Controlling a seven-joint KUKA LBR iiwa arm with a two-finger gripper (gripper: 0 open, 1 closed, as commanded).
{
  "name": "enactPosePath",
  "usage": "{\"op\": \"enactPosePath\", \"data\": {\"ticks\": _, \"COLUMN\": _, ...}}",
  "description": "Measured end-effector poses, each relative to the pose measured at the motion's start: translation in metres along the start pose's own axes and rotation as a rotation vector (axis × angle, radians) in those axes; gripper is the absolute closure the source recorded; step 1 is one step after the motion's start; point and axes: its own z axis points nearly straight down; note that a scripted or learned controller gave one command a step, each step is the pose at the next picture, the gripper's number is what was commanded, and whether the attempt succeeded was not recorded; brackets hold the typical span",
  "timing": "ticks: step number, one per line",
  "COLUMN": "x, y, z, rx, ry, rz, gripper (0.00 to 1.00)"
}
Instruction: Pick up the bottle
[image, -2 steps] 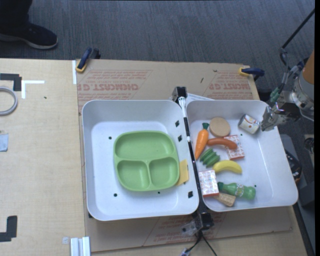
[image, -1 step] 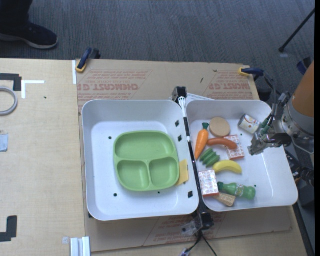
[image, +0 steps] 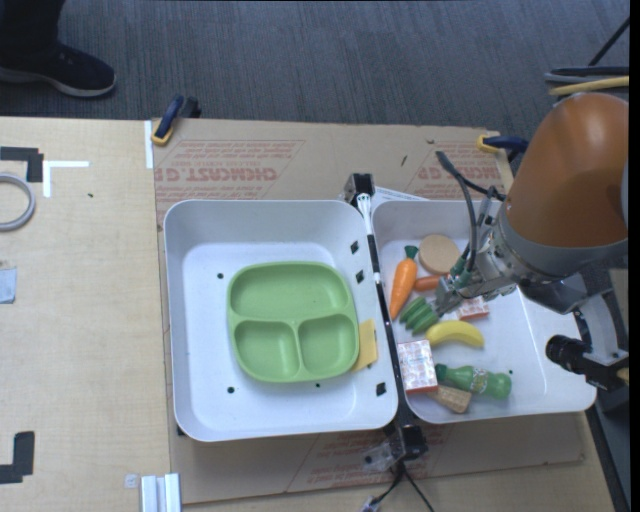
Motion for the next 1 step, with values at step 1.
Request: {"op": "enactPosePath", "data": {"ticks": 1, "x": 0.0505, "y": 0.0136, "z": 0.0699, "rx": 0.002, "ry": 0.001, "rz": -0.019, "gripper": 1.00}}
